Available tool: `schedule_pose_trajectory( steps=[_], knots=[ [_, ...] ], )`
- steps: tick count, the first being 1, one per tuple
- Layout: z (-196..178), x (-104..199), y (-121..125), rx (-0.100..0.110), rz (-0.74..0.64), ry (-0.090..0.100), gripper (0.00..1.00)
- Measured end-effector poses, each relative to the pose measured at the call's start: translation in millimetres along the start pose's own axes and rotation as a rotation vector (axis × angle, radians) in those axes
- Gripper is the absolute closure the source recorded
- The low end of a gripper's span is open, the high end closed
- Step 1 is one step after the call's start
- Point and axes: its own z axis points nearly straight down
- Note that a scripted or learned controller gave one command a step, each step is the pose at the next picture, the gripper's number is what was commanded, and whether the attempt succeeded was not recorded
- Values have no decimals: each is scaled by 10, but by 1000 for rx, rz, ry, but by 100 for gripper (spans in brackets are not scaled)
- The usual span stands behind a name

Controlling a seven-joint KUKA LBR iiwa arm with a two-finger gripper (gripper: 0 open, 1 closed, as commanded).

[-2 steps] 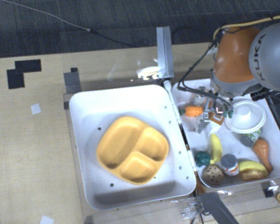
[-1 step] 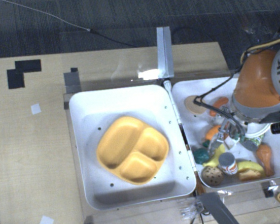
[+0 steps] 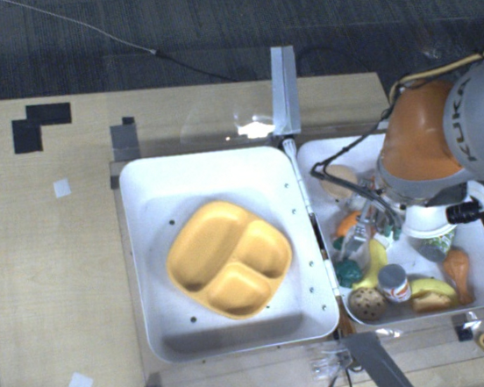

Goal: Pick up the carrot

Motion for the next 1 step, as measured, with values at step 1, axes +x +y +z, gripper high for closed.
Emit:
schedule_pose_trajectory(
  steps=[1],
  knots=[
    [-131,-24,35,-5,-9,-9,100]
  ],
)
